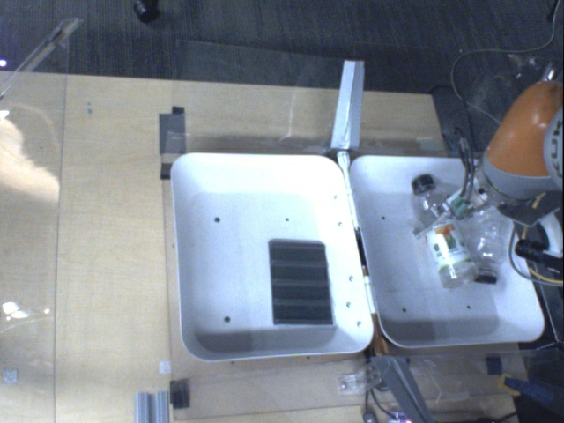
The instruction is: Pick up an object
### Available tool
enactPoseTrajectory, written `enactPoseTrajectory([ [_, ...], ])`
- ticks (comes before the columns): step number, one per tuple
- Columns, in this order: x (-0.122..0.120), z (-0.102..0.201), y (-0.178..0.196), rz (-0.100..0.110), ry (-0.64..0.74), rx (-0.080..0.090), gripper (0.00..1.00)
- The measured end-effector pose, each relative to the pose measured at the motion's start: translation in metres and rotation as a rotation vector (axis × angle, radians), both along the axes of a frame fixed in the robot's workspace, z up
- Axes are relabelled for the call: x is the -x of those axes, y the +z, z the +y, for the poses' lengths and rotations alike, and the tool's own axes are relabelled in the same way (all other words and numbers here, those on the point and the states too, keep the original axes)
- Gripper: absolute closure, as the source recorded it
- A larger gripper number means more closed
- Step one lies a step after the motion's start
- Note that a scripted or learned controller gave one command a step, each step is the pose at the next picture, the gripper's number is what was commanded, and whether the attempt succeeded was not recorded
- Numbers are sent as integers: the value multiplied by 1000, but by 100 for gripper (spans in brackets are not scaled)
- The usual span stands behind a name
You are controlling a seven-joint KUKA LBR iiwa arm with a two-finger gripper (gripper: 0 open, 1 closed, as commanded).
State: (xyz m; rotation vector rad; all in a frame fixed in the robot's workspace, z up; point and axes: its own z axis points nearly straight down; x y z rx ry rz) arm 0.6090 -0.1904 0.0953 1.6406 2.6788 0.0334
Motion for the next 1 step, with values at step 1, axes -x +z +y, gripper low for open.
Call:
enactPoseTrajectory([
  [1, -2, 2, 11, -4, 4, -1, 100],
])
